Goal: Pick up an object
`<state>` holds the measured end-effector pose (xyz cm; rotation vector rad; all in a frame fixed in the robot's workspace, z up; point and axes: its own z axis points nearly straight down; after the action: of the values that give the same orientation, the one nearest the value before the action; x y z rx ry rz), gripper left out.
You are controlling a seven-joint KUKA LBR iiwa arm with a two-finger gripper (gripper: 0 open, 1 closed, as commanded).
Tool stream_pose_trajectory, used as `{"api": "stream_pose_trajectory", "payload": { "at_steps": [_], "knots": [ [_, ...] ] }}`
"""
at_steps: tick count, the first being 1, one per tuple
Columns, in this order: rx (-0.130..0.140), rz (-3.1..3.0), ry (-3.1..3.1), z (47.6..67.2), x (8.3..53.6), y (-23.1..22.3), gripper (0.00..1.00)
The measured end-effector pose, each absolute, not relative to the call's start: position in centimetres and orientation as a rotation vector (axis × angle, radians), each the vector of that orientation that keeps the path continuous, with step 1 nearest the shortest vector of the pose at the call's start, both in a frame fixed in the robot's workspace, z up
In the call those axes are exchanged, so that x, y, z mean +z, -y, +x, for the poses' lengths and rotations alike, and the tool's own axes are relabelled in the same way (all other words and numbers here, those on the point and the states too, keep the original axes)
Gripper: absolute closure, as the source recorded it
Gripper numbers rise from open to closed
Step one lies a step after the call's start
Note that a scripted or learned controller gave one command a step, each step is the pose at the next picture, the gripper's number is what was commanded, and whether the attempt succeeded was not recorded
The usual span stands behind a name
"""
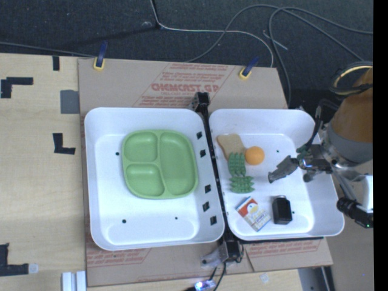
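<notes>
End effector [290,167] hovered over right bin [303,121], fingers apart, nothing held. Orange ball [255,156] lay at its 10 o'clock. Pick not yet made.

- A robotics lab test bench, seen from a fixed overhead camera.
- A grey arm [351,132] with an orange band reaches over the right of two white bins [97,162], set side by side on a printed cardboard sheet [182,83].
- Yellow-and-blue clamps [99,60] pin the sheet to a pale wooden benchtop [36,180] marked with black tape.
- Loose cables [254,23] trail across dark fabric behind.
- Test props fill the bins: a green divided plate [160,164], toy food, a small card box [253,214].
</notes>
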<state>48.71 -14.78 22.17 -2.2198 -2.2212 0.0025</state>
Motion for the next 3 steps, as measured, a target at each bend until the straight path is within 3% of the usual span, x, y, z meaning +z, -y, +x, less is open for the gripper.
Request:
{"api": "stream_pose_trajectory", "payload": {
  "at_steps": [2, 3],
  "knots": [
    [0.005, -2.218, 2.219, 49.5, 9.8, 14.6, 0.00],
    [-0.003, -2.222, 2.226, 49.7, 8.5, 14.5, 0.00]
  ]
}}
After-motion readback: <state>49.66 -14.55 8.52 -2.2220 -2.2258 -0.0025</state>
